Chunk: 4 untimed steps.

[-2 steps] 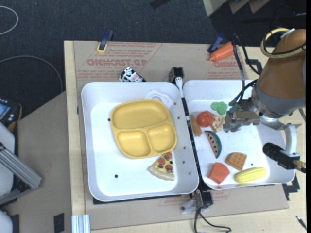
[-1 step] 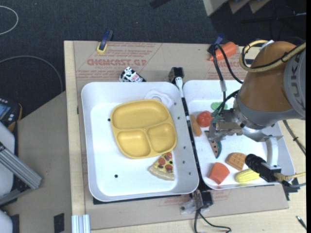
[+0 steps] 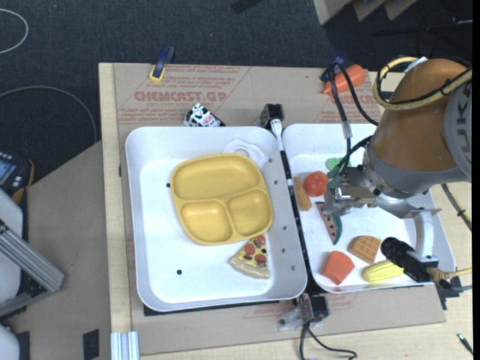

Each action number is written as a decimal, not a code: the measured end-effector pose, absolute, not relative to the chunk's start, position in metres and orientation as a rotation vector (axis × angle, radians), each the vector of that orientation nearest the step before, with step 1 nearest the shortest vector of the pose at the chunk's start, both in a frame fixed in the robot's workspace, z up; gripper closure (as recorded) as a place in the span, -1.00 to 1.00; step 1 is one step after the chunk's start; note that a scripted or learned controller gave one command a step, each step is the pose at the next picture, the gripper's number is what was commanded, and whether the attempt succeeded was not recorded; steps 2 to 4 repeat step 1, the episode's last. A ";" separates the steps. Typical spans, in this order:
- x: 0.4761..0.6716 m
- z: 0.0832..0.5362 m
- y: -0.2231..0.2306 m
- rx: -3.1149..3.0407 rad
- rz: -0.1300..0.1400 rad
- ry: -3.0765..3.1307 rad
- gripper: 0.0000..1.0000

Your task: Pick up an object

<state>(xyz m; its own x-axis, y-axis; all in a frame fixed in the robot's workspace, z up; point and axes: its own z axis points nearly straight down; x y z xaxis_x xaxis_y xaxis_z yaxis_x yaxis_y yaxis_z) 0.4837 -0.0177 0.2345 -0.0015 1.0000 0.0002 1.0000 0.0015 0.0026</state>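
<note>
The gripper (image 3: 339, 201) hangs over the watermelon slice (image 3: 330, 223), likely light stiff plastic best pinched across its width; I cannot tell its grip state.

Yellow divided tray (image 3: 222, 197) and pizza slice (image 3: 253, 256) in left bin (image 3: 142, 201), end effector (image 3: 339, 201) over toy food in right bin (image 3: 315, 137)

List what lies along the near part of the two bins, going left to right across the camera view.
Pizza slice → orange-red block → waffle → corn cob.
</note>
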 end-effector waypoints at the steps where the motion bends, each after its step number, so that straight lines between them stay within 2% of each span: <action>1: 0.495 0.218 -0.022 2.223 -0.002 2.222 1.00; 4: 0.495 0.218 -0.022 2.223 -0.002 2.222 1.00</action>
